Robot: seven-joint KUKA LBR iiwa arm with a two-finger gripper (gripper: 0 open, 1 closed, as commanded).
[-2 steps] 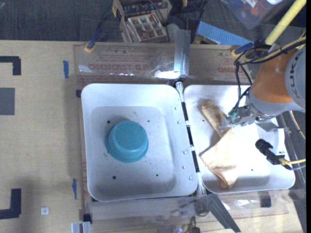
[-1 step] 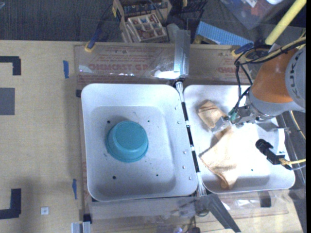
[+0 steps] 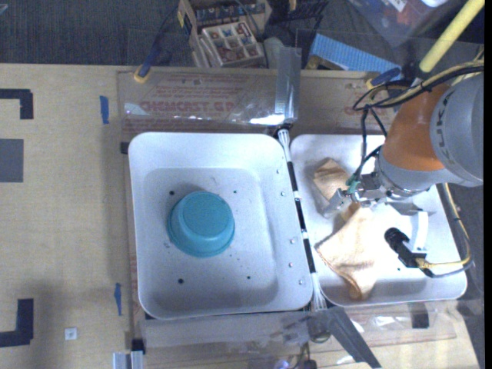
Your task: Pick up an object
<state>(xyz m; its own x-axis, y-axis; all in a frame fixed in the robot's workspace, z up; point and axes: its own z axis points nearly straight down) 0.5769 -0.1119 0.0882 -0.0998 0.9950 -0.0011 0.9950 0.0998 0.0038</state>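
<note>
The tabletop (image 3: 54,206) carries 2 white bins side by side. In the left bin (image 3: 146,160) a teal bowl (image 3: 201,223) sits upside down near the middle, well apart from the arm. The arm (image 3: 430,141) reaches into the right bin (image 3: 453,283), and its end effector (image 3: 346,198) is low over a crumpled tan cloth (image 3: 352,252) — one fold lies just beside it. How wide it stands I cannot tell; the wrist hides it.
</note>
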